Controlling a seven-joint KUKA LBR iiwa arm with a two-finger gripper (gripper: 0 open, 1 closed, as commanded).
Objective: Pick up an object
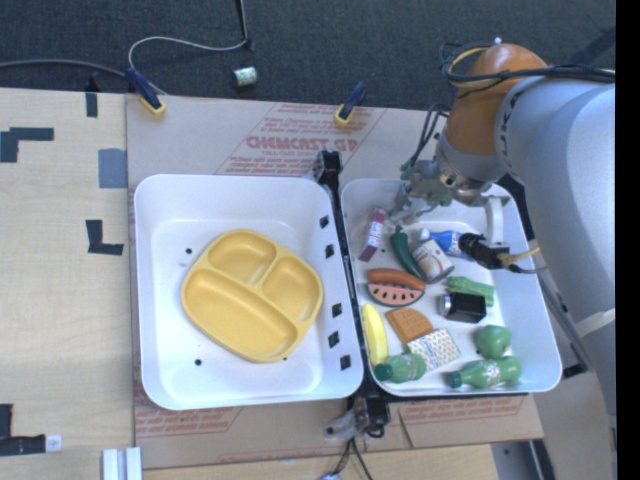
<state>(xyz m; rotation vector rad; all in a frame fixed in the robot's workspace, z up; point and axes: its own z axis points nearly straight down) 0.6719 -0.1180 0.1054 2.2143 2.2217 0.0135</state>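
At the near edge of the right bin (545, 368) lie two green bottles (487, 372), a second green item (401, 369) and a small white packet with a pattern (434, 348); its print is too small to read. Beside them are a yellow banana (374, 332), an orange-brown cracker-like piece (408, 323), a green round thing (491, 340) and a black block (464, 306) under a green piece (470, 289). A watermelon slice (395, 292) and an orange sausage-like toy (395, 277) are in the middle. Further back stand a green pepper-like shape (404, 251), a small bottle with a white label (431, 256), a white tube with a blue end (452, 240) and a purple marker (373, 233). No label can be read.

The left bin (160, 268) holds a yellow divided plate (252, 293).

The gripper (417, 200) hangs over the far part of the right bin, above the marker and pepper. Its tips are blurred among cables; I cannot tell its state, and nothing is clearly held. The arm (560, 168) is cut off at the right.

On the far cardboard (200, 138), red letters look like "CHEMCAST", partly unclear. Two clamps (146, 90) hold its edge.
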